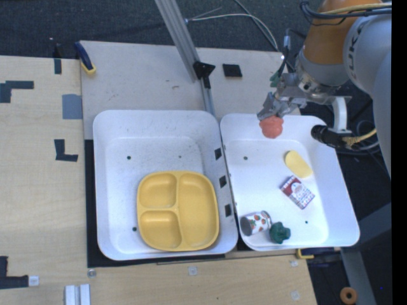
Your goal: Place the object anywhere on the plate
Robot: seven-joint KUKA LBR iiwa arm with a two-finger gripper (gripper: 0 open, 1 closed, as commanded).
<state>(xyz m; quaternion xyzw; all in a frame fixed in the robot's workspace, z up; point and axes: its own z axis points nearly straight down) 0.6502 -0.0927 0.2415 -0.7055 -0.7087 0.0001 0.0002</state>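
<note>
Nearest the camera, a yellow plate [177, 210] is set in the left bin [108, 170], ready to receive. Beside it, a can [255, 222], green toy [279, 233], packet [297, 192] and yellow piece [297, 164] are left in the right bin [337, 221]. Farther back, a red ball [272, 127] is seen pinched beneath the gripper [276, 110], lifted for carrying.

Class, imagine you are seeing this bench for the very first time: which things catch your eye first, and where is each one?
The bright yellow plate, split into compartments, stands out in the left bin. Next comes the arm's orange band at upper right, with the gripper right above a reddish round object at the far edge of the right bin. A yellow piece, a red packet, a small can and a green item lie scattered in that bin.
</note>
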